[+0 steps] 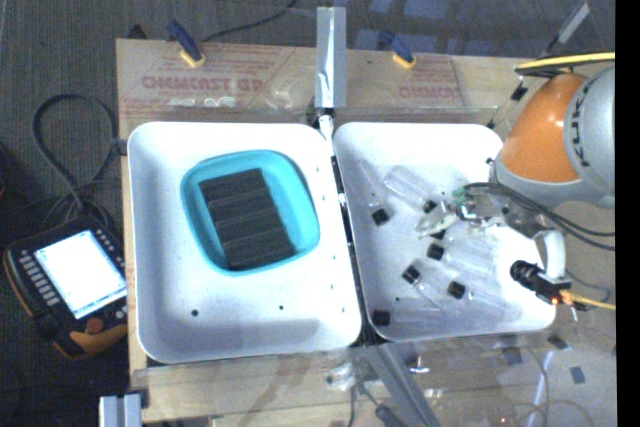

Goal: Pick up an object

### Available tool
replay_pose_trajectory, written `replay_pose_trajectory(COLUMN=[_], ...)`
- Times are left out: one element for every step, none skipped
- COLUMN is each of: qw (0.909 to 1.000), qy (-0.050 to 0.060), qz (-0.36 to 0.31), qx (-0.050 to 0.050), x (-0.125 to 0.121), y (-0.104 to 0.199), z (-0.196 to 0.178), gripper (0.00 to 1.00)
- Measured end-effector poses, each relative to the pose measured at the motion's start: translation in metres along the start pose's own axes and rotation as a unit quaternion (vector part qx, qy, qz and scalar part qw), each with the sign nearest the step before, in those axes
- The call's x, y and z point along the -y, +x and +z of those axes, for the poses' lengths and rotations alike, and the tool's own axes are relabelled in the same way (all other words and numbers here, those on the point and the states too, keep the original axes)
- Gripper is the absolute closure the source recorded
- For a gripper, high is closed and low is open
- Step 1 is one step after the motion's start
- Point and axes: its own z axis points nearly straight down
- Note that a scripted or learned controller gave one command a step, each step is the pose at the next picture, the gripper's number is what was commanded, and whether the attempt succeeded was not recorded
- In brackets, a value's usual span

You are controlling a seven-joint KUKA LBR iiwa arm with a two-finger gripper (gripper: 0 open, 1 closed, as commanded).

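Note:
Several small clear vials with black caps lie scattered in the right bin (400,140), among them one vial (405,183) near the middle and another vial (432,283) toward the front. My gripper (466,206) reaches in from the right, low over the vials at the bin's right side. The grey arm with its orange band (545,130) rises behind it. Whether anything sits in the gripper cannot be made out. In the left bin (160,315) a light blue dish (200,177) holds a black ribbed block (245,215).
A metal post (329,55) stands behind the seam between the bins. Blue clamps (182,37) sit on the board at the back. A teach pendant (68,277) lies on the floor to the left, with cables nearby.

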Motion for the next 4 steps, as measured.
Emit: replay_pose_trajectory(qw=[0.9998,0.9970,0.9935,0.9920], qy=[0.000,-0.002,-0.001,0.000], qz=[-0.021,-0.078,-0.114,-0.126], qx=[0.001,0.002,0.000,0.000], x=[-0.045,-0.045,-0.012,-0.027], y=[-0.017,-0.017,0.053,0.078], z=[-0.123,-0.005,-0.103,-0.010], gripper=[0.00,0.00,0.00,0.00])
